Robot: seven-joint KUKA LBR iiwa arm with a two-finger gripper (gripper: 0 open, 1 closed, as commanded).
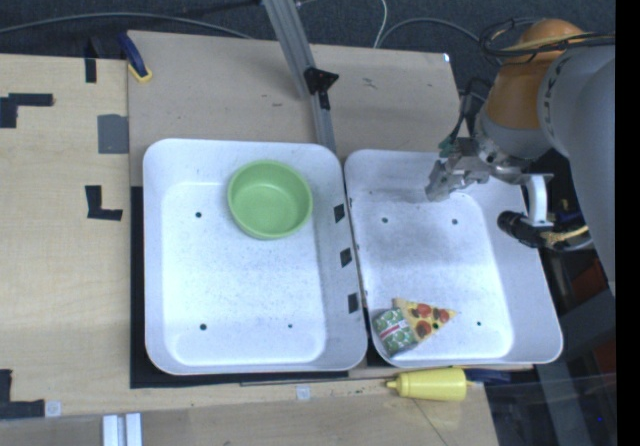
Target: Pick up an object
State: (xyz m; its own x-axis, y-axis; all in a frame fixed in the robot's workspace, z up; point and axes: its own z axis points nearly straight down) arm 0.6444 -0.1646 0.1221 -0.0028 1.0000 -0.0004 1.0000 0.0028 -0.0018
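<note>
Camera view, right bin (520, 284) — pizza-slice toy (428, 316) beside a green can-like piece (394, 331) at the near-left corner, likely light, stiff, flat, best pinched across its edges — gripper (447, 178) near the far wall, well apart, grip state undeterminable.

Green bowl (269, 199) upright at 11 o'clock in the left bin; pizza-slice toy (424, 315) (flat) at 7 o'clock in the right bin.
</note>
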